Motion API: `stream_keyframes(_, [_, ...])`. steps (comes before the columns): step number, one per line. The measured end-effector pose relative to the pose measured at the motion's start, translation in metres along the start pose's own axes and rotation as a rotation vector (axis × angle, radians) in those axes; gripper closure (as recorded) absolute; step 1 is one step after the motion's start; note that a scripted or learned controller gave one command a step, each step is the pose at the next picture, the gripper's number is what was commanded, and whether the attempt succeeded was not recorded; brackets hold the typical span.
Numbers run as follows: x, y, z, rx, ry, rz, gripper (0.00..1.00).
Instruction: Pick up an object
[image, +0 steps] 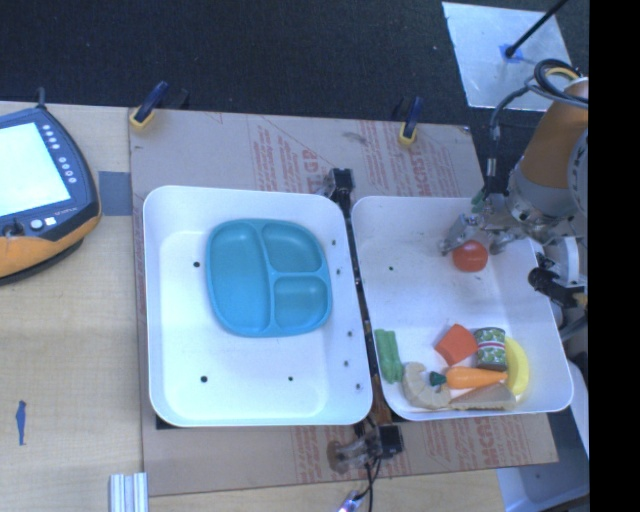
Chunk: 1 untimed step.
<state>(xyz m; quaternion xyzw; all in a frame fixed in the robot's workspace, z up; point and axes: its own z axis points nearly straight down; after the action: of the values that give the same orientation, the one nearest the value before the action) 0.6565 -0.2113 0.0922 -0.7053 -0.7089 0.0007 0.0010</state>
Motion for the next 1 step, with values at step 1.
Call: stream_keyframes(1, [-0.0002, 0.0002, -0.0105, 0.002, 0.000, -0.004, 1.00])
